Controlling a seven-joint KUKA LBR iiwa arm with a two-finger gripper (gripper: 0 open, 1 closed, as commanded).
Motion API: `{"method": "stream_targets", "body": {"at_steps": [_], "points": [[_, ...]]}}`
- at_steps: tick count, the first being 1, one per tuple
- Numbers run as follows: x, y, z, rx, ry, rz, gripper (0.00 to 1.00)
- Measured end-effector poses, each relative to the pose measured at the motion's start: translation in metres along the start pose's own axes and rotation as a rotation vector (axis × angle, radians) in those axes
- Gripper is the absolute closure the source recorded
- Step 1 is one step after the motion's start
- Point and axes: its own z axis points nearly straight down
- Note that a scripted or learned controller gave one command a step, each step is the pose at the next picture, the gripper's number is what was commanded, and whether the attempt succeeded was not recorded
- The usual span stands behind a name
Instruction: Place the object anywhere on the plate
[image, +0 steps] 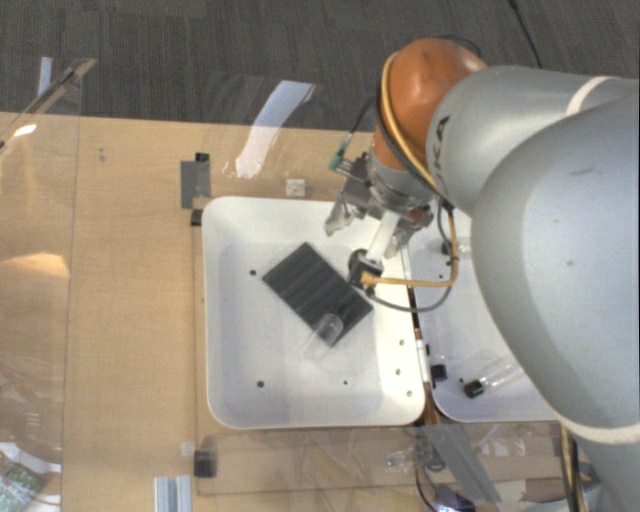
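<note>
Lying at lower corner of dark ribbed plate: small clear object (glassy, faint); gripper state untellable.

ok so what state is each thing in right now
dark plate: flat in the left bin, turned diagonally
clear object: on the plate's near corner, partly overhanging
gripper: above the left bin's far right side, apart from both
black-capped tube: lying in the right bin

light: bright, even | glare: bench left | shadows: soft | focus: sharp
</note>
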Motion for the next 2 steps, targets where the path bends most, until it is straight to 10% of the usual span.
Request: {"method": "stream_targets", "body": {"at_steps": [1,2], "points": [[-0.036,0.049,0.0,0.0,-0.001,-0.14,0.0],[-0.034,0.049,-0.012,-0.004,0.001,-0.145,1.0]]}}
